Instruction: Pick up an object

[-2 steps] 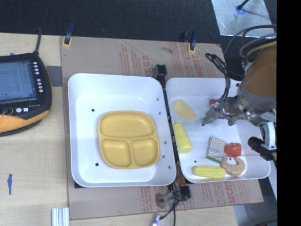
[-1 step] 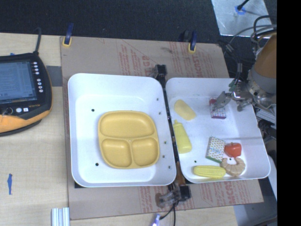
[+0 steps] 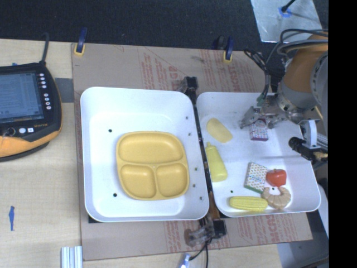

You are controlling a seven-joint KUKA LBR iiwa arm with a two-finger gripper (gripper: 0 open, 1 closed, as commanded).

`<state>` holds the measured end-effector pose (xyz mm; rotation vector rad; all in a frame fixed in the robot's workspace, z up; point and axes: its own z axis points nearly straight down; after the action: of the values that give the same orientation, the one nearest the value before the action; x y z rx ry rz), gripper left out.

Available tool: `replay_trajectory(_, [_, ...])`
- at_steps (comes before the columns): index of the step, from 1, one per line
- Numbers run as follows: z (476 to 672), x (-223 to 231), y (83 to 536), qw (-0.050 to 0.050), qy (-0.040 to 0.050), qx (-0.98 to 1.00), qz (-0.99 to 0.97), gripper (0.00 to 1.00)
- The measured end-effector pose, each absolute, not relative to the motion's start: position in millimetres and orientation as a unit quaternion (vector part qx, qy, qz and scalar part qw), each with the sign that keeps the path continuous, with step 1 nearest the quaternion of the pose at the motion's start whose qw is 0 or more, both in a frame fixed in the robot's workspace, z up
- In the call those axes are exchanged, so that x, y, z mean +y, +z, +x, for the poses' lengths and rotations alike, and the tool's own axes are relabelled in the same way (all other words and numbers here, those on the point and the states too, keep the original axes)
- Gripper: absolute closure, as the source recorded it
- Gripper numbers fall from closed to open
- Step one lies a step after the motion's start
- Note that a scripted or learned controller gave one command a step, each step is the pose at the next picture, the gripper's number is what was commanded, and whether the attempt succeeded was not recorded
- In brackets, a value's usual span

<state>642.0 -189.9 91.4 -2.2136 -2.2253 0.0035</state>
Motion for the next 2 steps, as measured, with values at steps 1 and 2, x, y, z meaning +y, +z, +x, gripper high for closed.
replay_trajectory(1, [656.9, -211.6, 158.5, 0.000, 0.0004, -0.709, -0.706, 0.00])
replay_trajectory(2, [655.9, -211.1, 102.9, 0.002, 0.0016, -0.709, -0.705, 0.00])
